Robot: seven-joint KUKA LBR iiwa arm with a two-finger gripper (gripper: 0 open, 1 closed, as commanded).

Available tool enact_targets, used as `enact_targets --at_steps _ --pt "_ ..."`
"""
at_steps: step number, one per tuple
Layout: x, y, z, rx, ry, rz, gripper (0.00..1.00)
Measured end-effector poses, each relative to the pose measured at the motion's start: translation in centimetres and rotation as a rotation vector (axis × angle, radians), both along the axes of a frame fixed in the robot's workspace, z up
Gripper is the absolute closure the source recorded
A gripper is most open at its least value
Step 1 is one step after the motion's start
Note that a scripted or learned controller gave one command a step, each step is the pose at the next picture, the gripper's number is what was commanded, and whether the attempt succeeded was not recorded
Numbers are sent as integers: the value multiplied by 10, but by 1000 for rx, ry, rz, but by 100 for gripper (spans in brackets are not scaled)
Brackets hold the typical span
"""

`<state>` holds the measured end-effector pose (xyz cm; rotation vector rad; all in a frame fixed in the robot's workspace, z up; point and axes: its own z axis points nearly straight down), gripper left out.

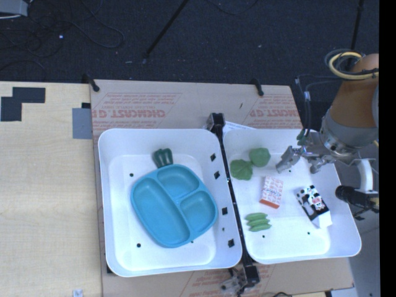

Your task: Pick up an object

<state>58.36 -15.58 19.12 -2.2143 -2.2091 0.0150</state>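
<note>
Jaws [296, 158] hang spread and empty over the right bin [346, 243], at the frame's right. Approach step, I judge: nothing gripped. Nearest is the red-and-white packet [271, 192], lying flat just below-left; next comes lowering squarely over it.

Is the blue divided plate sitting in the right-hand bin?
No, the blue plate lies in the left bin, beside a dark green piece.
</note>
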Motion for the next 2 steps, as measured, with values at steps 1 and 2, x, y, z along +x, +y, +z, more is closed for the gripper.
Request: enact_targets --at_steps 1,2 --pt "3 0 9 -2 -13 2 0" --pt "6 -3 -54 -1 -9 2 0"
